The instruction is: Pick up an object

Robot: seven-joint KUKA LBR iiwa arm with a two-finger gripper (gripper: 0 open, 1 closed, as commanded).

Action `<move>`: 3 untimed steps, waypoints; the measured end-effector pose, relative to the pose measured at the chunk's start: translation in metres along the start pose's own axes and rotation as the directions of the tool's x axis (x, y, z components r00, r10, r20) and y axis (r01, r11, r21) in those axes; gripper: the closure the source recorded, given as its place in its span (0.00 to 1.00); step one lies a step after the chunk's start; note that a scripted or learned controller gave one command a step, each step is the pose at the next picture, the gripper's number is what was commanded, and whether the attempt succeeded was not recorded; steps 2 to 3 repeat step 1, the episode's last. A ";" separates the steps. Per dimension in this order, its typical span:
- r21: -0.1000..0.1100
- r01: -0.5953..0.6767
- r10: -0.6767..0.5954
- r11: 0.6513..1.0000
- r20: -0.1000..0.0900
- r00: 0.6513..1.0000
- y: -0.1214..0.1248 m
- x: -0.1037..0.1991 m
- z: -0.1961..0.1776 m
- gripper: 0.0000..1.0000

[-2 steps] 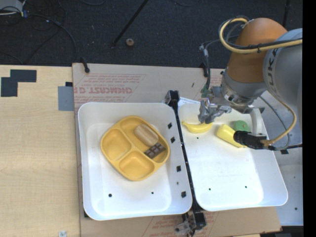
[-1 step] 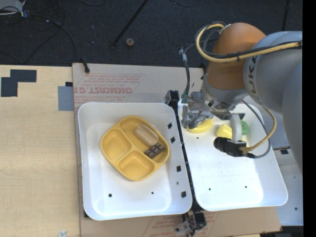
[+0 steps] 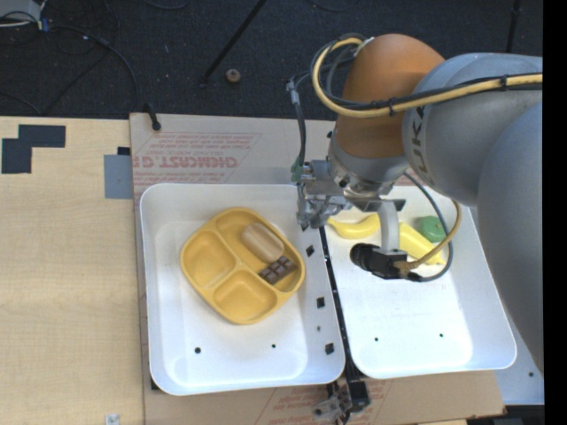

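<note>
Arm [image 3: 461, 131], grey with an orange band, reached in from the right and covered the upper part of the right bin [image 3: 416, 335]. Its claw [image 3: 312, 209] hung over the ridge where that bin meets the left bin [image 3: 168, 343], close to their upper rims. Whether the claw was open or closed could not be determined, and nothing was seen held in it. Risk was assessed as follows: a straight descent from that position would likely strike the bin walls rather than any object, and a sideways correction could scrape the rim. Both bins were shallow, white, smooth plastic with rounded corners. The left bin held a yellow tray [image 3: 205, 257], glossy, rounded and divided into compartments; it was judged too broad for a pinch except at its edge, where it might tip and spill. The nearest candidate, a banana [image 3: 353, 228], lay in the right bin just beside the claw and partly under the wrist; its curved, slick skin could roll out of an off-centre grip. A green piece [image 3: 431, 228], small and shiny, sat near the banana and was half hidden by the arm. In the tray lay a tan roll [image 3: 262, 240], matt and oblong, and a brown block [image 3: 278, 271], flat and scored into squares; it offered little height to grasp.
</note>
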State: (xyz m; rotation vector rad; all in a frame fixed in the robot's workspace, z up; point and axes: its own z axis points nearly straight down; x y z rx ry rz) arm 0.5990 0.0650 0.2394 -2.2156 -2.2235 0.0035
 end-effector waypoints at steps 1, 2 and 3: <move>0.004 0.000 0.000 1.000 0.001 1.000 -0.007 0.046 0.021 1.00; 0.004 0.000 0.000 1.000 0.001 1.000 -0.007 0.046 0.021 1.00; 0.004 0.000 0.000 1.000 0.001 1.000 -0.007 0.046 0.021 1.00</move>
